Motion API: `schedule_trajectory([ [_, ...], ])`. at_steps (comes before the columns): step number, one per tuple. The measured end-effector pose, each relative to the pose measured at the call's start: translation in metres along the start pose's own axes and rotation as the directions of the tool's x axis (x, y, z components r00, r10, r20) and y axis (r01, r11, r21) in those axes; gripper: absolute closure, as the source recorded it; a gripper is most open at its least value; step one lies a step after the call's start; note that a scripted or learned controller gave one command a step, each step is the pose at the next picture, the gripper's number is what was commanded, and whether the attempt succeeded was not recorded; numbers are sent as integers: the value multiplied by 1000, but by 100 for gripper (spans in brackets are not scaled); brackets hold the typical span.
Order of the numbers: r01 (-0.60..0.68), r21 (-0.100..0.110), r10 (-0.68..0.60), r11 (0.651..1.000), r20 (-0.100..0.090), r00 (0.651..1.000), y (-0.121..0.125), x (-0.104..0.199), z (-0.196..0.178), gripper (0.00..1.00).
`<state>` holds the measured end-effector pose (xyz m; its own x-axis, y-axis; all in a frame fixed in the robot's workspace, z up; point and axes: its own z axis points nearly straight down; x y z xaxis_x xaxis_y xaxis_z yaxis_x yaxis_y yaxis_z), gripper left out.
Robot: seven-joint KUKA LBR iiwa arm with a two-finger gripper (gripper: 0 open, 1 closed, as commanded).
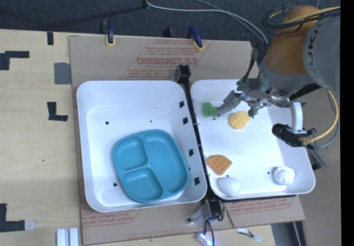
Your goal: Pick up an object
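My gripper [238,110] hangs over the back of the right bin [260,151], open, its two fingers spread wide. A round yellow cookie-like piece [239,121] lies on the bin floor just below the gap between the fingers, with nothing gripping it. A small green block [208,110] sits beside the left fingertip [221,110], near the bin's left wall. Toward the front of the same bin lie an orange waffle piece [219,163], a white egg-shaped thing [228,186] and a small white lump [284,175].
The left bin [99,101] holds a blue divided plate [149,165] at its front. A black divider [191,123] runs between the bins. The arm's grey and orange body [293,51] looms over the right bin's back right corner, with cables around it.
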<state>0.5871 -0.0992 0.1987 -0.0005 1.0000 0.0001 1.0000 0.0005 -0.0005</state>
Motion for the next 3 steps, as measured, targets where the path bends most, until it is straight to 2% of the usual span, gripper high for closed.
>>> schedule_trajectory([
  [1, -3, 8, 3, 1000, 0, 1000, 15, -40, 94, 0],
  [2, 2, 0, -2, 1000, 0, 1000, 38, -4, 115, 0],
  [3, 0, -1, 0, 1000, 0, 1000, 38, -5, 104, 100],
])
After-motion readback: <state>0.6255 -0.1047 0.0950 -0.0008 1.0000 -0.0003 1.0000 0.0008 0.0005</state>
